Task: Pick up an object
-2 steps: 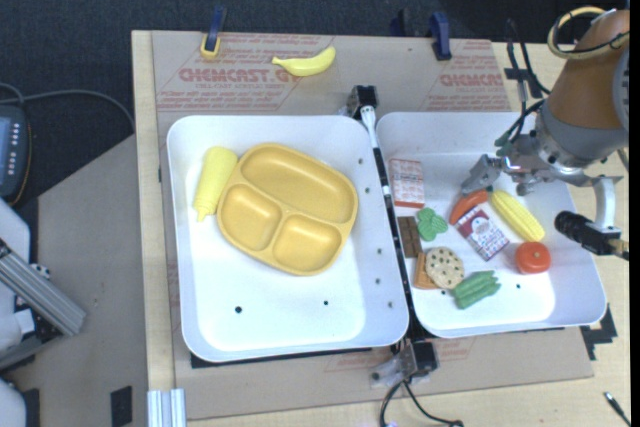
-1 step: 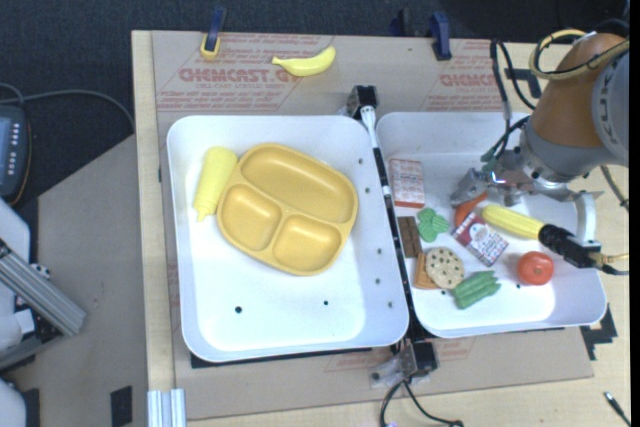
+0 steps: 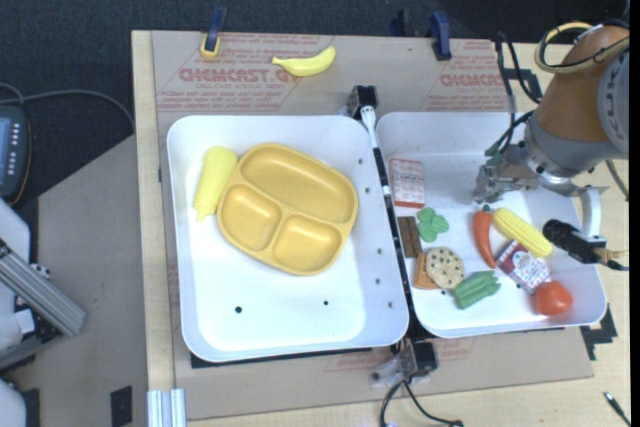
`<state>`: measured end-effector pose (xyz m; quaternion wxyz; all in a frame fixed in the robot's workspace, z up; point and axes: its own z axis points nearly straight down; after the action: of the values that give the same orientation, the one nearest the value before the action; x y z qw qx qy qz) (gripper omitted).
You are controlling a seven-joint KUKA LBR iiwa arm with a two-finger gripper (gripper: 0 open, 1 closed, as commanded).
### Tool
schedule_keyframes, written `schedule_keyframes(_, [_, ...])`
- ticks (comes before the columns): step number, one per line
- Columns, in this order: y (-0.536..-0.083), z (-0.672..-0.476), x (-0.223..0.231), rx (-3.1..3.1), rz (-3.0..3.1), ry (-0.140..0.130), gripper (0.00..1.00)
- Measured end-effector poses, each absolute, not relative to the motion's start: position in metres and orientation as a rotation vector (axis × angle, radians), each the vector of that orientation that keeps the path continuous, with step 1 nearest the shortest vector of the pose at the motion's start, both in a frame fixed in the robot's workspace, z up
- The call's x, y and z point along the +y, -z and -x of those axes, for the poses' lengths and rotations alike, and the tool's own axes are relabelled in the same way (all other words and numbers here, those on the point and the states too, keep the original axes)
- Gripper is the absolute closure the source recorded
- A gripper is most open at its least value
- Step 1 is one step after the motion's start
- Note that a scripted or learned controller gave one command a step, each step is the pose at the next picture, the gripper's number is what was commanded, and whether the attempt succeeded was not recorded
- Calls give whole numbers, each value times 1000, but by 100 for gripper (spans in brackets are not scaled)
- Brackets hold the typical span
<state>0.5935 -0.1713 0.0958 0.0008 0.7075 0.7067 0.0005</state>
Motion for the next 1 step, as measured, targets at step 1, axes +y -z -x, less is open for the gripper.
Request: schedule_keyframes(1, [-143,-586,-172,2216,-2219,-4,100])
